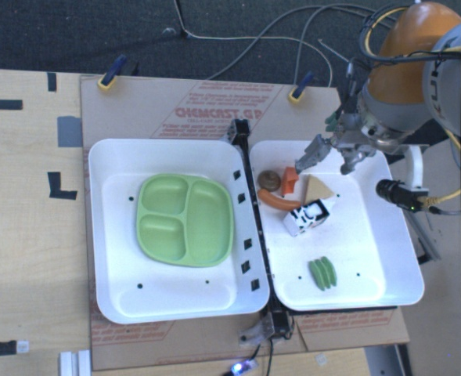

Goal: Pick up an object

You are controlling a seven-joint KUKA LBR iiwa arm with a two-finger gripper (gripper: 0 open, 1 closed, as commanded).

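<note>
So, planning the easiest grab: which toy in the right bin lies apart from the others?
The green ridged toy, alone near the front; the others cluster under the gripper.

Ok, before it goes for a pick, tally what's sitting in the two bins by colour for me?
Green: 2, the divided green plastic plate in the left bin and the ridged green piece in the right bin
Orange: 2, the long orange sausage-shaped piece and the small orange block
Brown: 1, the round brown piece
Tan: 1, the tan wedge
Black-and-white: 1, the black-and-white patterned block
Total: 7
</note>
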